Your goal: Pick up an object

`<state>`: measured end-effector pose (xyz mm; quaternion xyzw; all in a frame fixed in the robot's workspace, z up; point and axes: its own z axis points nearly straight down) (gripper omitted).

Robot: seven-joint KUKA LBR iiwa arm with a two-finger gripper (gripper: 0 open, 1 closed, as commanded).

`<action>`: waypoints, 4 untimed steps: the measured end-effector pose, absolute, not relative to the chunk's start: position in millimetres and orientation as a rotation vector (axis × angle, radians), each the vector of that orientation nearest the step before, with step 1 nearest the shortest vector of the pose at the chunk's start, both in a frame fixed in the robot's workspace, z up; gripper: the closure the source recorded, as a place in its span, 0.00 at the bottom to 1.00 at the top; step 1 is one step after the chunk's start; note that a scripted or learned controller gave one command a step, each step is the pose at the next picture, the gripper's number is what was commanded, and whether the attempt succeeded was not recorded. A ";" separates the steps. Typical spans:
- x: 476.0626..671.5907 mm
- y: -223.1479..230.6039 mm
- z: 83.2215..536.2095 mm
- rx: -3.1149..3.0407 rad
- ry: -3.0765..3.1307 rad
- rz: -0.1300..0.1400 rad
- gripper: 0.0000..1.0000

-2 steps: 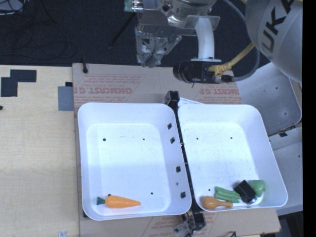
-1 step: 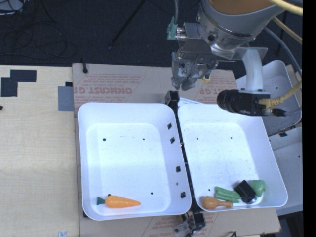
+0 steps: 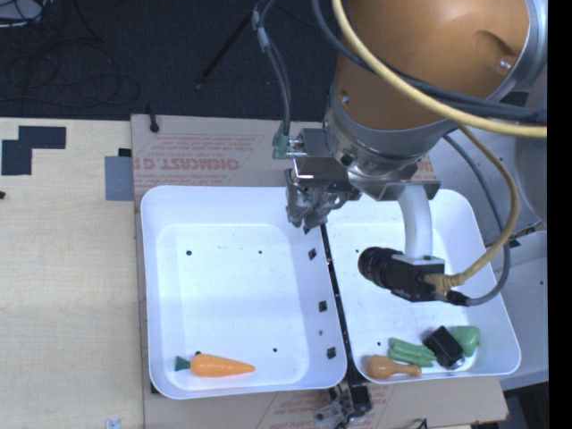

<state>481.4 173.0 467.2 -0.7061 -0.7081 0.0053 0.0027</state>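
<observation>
Reaching in from the right, the big grey and orange arm [image 3: 429, 52] takes up the top of the view. Below it sits the table [image 3: 63, 266], light tan wood, with a sheet of brown cardboard [image 3: 206, 155] on top. Two white bins sit side by side on the cardboard. The left bin [image 3: 232, 284] has an orange toy carrot [image 3: 219, 365] lying flat near its front edge, with the green end pointing left. The right bin [image 3: 407, 329] has a small pile in its front corner: a green thing like a pea pod [image 3: 411, 352], a black block [image 3: 443, 346] leaning on another green thing [image 3: 466, 336], and a little tan pear-shaped toy [image 3: 391, 367]. The jaws [image 3: 308, 211] hang over the back part of the wall between the two bins, well apart from all the toys. They are dark and small here, so I cannot tell how they are set, and nothing can be seen in them.
</observation>
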 end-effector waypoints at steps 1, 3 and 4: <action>486.2 219.6 342.7 -2.212 -2.222 0.024 1.00; 531.9 232.4 437.9 -2.211 -2.225 0.014 1.00; 518.8 217.9 423.4 -2.219 -2.220 0.011 1.00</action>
